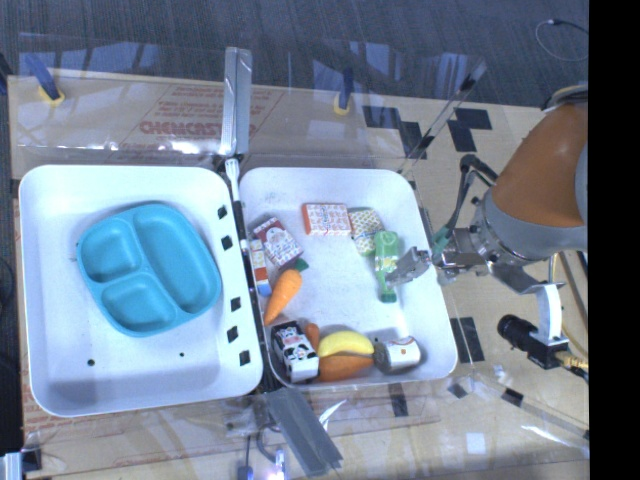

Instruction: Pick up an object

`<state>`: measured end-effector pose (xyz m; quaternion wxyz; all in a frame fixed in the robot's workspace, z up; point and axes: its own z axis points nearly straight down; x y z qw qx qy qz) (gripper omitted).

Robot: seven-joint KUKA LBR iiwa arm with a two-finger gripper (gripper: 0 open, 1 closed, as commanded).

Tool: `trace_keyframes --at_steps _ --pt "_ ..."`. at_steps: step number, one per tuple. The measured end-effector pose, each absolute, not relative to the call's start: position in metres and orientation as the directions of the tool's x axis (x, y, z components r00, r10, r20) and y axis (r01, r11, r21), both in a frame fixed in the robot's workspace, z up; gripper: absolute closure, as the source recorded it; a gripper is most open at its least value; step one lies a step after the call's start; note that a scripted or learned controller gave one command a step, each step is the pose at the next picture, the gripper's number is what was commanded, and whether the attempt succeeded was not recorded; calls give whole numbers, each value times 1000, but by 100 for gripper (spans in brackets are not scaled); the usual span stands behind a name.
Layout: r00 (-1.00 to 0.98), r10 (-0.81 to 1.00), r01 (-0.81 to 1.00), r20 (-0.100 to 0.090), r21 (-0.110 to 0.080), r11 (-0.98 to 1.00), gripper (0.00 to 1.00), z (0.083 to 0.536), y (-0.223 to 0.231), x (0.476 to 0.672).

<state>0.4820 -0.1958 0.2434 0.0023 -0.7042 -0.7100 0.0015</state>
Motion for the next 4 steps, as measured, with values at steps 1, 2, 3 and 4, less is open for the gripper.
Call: trace_keyframes --at_steps 1,2,3,4 --pt "-211 978 978 -7 8 211 0 108 -210 525" --pt "-167 986 986 0 -2 167 0 91 -209 608" --pt "-172 985 985 -1 -2 172 100 102 -209 609" --pt "-118 993 993 1 -1 118 100 227 -145 598"
